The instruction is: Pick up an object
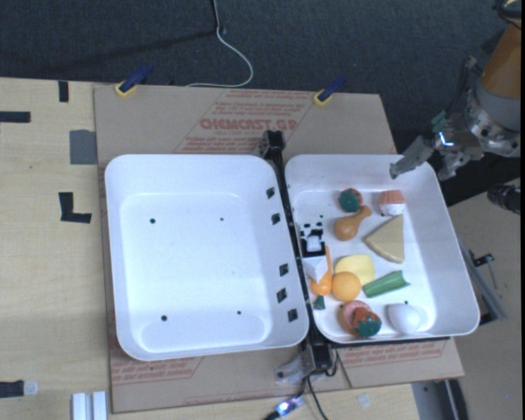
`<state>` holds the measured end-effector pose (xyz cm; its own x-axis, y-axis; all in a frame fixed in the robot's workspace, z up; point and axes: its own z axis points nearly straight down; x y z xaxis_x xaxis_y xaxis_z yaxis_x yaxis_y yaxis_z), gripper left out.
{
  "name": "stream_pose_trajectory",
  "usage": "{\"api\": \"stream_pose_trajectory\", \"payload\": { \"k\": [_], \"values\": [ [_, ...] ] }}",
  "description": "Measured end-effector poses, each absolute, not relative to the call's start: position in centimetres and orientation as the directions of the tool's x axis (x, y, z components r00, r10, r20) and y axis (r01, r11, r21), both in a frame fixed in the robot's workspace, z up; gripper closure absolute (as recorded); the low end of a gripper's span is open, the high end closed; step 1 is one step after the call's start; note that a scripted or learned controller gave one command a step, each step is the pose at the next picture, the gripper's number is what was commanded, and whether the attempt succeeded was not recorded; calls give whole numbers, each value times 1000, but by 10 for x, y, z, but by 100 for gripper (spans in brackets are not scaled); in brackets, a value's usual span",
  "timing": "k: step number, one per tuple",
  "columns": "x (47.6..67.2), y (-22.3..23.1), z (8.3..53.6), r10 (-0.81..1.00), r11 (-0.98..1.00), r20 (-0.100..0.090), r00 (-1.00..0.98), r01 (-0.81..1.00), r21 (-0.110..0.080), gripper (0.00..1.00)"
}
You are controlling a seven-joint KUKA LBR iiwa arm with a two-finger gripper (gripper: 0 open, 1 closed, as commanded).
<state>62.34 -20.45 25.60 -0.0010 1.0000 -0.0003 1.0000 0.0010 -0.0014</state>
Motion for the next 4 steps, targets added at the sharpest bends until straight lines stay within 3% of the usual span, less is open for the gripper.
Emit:
{"api": "stream_pose_trajectory", "payload": {
  "k": [1, 2, 3, 4],
  "values": [
    [588, -165, 83, 1000, 1, -3, -1, 1000, -1, 0],
    [648, -115, 89, 1000, 6, -4, -6, 1000, 10, 0],
    [630, -103, 90, 1000, 2, -7, -2, 1000, 16, 0],
    [631, -104, 101, 1000, 3, -8, -3, 1000, 17, 100]
  ]
}}
